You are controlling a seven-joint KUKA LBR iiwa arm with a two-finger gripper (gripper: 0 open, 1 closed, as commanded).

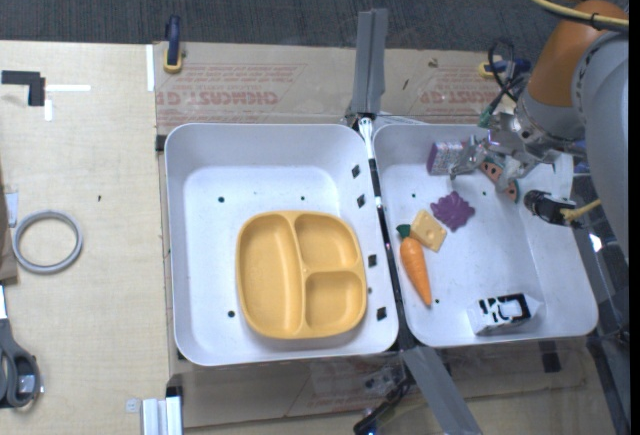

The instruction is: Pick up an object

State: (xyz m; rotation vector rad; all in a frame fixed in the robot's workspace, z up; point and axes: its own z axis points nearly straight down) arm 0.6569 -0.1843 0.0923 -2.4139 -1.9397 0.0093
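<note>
The right bin (560, 318) holds several small objects. A light purple block (441, 158) lies near its back wall. In front of it are a purple bunch of grapes (455, 211), a yellow cheese wedge (429, 231) and an orange carrot (415, 269) along the left wall. A black-and-white piece (504, 309) sits at the front right. My gripper (478, 163) reaches in from the right and hangs low at the back of this bin, just right of the purple block and above the grapes. Nothing shows held in it.
A yellow divided plate (300, 273) lies in the left bin (200, 183). A grey divider post (369, 63) stands behind the bins. On the bench to the left lie a grey ring (44, 241) and scissors (18, 373). My arm's cables (553, 206) hang over the right bin's right side.
</note>
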